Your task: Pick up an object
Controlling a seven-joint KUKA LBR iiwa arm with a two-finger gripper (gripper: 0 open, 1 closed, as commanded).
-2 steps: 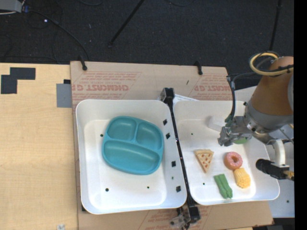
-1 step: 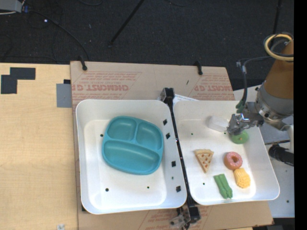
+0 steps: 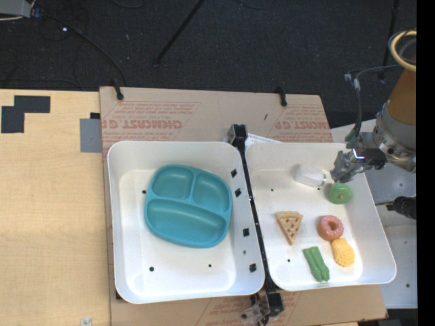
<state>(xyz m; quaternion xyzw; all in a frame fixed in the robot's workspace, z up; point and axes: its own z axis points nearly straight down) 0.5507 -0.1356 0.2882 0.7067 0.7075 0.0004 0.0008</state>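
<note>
The right bin holds several toy foods: a white piece, a green round piece, a pizza slice, a pink donut, a yellow corn cob and a green pod. My gripper hangs over the bin's far right part, just above the green round piece and right of the white piece. I see nothing held in it.
The left bin carries a teal divided plate. A black divider runs between the two bins. The grey and orange arm comes in from the right, above the right bin's edge.
</note>
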